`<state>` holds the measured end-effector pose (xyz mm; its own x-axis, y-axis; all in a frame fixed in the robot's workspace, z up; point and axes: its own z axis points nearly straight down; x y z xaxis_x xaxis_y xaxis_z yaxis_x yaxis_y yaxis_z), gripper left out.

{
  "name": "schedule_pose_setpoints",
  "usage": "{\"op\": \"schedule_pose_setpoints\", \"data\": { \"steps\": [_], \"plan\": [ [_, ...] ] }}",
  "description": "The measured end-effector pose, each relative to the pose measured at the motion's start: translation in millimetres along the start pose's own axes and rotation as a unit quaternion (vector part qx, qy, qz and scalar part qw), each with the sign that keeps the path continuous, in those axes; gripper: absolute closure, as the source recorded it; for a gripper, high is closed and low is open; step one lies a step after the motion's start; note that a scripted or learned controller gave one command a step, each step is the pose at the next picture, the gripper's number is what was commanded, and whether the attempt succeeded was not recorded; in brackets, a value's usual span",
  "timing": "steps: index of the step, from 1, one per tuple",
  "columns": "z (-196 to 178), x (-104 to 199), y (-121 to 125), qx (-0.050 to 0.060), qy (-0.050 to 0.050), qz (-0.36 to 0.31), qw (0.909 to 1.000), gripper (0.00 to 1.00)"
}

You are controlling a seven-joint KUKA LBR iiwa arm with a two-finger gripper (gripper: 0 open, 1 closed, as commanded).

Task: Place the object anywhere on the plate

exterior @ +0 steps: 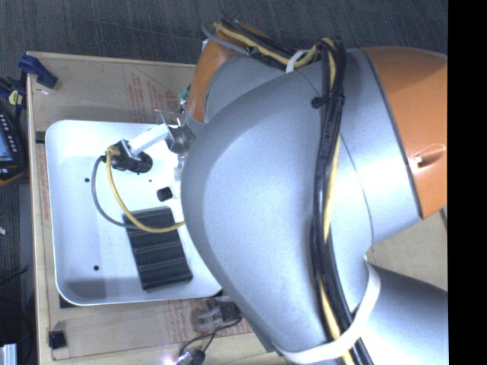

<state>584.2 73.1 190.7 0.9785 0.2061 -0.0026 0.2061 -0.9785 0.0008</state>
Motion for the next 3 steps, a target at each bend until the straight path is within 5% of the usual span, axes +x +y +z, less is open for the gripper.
{"op": "schedule_pose_setpoints", "data": {
  "steps": [1, 2, 3],
  "plan": [
    [-56, 56, -57, 0.000, 0.002, -0.011, 0.9999, 1.00],
    [-83, 44, -18, 0.002, -0.002, -0.145, 0.9894, 1.00],
    [-17, 52, -101, 0.002, -0.003, -0.170, 0.9855, 1.00]
  ]
}}
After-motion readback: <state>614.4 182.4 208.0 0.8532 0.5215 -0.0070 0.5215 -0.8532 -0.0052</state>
